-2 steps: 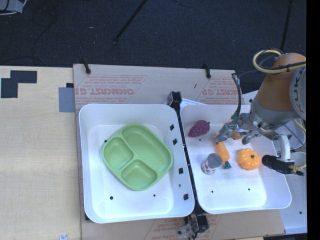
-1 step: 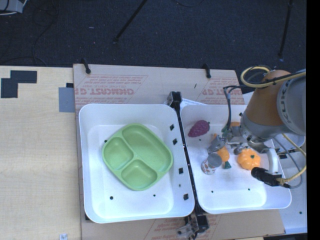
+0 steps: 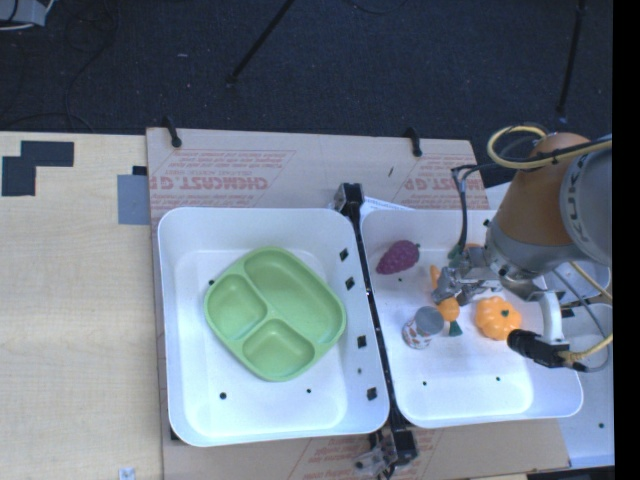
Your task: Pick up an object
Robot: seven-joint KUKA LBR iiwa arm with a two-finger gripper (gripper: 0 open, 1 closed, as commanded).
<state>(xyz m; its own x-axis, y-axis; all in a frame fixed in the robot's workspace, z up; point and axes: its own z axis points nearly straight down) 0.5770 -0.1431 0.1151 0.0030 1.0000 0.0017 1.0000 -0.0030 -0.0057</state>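
Camera view blurs my pincer (image 3: 458, 286) over the right bin (image 3: 470, 403), its fingers indistinct; bare floor lies toward that bin's near edge.

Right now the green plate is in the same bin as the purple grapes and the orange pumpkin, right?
Not quite. The camera view shows the green plate alone in the left bin. The purple grapes and the orange pumpkin lie in the right bin, near the tool.
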